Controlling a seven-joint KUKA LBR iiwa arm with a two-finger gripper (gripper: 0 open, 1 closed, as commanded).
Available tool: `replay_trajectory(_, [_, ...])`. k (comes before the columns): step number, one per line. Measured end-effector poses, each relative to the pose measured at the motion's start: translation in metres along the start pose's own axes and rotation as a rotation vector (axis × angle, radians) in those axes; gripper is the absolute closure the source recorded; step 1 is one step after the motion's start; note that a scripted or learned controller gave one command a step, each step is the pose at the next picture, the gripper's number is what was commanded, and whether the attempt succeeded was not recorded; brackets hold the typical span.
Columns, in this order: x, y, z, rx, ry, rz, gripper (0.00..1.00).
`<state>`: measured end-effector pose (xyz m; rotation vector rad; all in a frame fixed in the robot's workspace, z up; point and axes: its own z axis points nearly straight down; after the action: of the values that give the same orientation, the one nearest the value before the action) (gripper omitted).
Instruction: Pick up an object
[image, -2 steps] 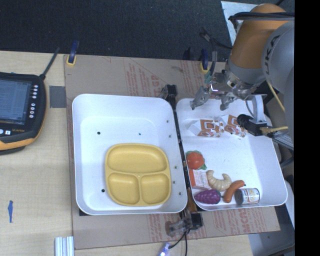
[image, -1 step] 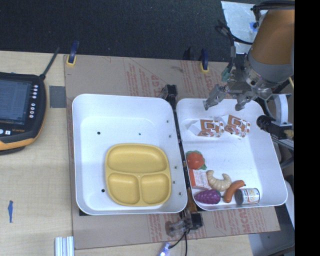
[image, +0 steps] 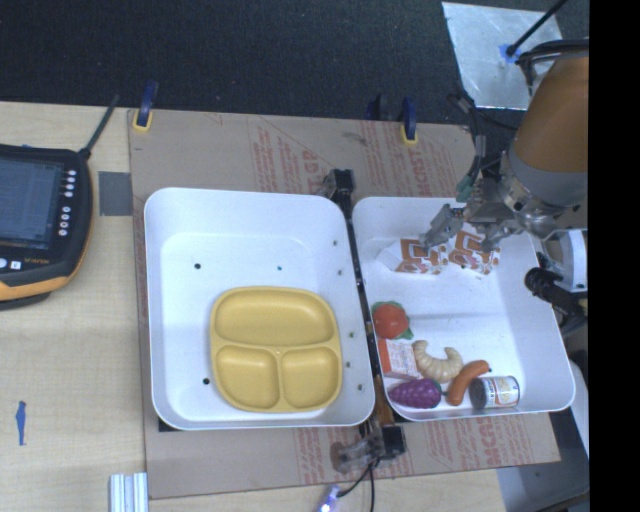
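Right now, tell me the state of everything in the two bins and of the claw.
claw: low over the packet, spread open.
packet: flat, far end of right bin.
tomato: resting by the divider.
croissant: lying flat.
sausage: lying beside the can.
can: on its side.
grapes: near corner.
yellow tray: flat in left bin.

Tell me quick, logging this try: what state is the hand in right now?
Hand: open, fingers spread just above the orange-and-white packet in the right bin, nothing between them.
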<state>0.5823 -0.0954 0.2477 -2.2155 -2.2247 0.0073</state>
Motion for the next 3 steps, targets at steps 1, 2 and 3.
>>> replay_trajectory(1, [-0.001, 0.062, 0.110, 0.001, 0.000, -0.002, 0.00])
replay_trajectory(2, [-0.032, 0.076, 0.133, -0.022, -0.003, -0.002, 0.00])
replay_trajectory(3, [-0.035, 0.076, 0.121, -0.021, -0.007, -0.002, 1.00])
